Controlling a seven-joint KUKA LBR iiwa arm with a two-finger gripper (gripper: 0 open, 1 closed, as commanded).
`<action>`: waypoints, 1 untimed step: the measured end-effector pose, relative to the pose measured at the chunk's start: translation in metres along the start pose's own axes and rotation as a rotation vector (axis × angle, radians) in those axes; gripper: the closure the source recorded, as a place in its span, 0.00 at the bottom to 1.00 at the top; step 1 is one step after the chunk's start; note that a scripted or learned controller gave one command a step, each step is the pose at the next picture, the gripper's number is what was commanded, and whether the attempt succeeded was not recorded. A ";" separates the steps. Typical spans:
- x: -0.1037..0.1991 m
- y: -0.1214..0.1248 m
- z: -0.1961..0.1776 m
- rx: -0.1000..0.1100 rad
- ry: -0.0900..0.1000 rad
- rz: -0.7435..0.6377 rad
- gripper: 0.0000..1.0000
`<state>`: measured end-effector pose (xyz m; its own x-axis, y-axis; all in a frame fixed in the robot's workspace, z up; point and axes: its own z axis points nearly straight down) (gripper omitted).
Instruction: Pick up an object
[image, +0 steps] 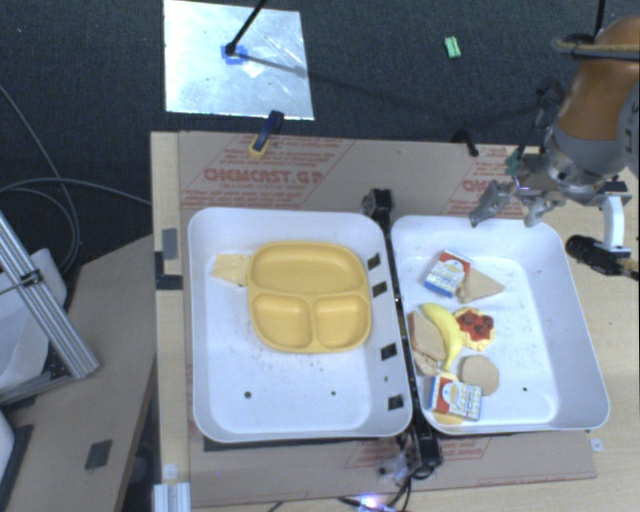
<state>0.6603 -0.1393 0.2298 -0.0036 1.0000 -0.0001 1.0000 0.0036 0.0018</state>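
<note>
My gripper (512, 206) hangs over the far rim of the right bin (570, 300), open, with nothing between its fingers. In that bin's left half lie a small juice carton (447, 272), a tan triangular toast slice (483, 286), a banana (443, 333), a red-topped pizza piece (476, 326), a bread slice (427, 341), a round cookie (479, 373) and a second carton (457, 398). All of these lie nearer the camera than the gripper and apart from it.
The left bin (215, 390) holds a yellow divided plate (308, 297) with a pale yellow slice (230, 268) at its left edge. Black clips (381, 203) join the two bins along the middle. A shiny sheet (238, 60) lies on the floor behind.
</note>
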 end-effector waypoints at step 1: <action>-0.010 -0.023 0.143 0.003 0.005 0.005 0.00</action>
<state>0.6373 -0.1492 0.0868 0.0017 1.0000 0.0047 1.0000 -0.0017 -0.0010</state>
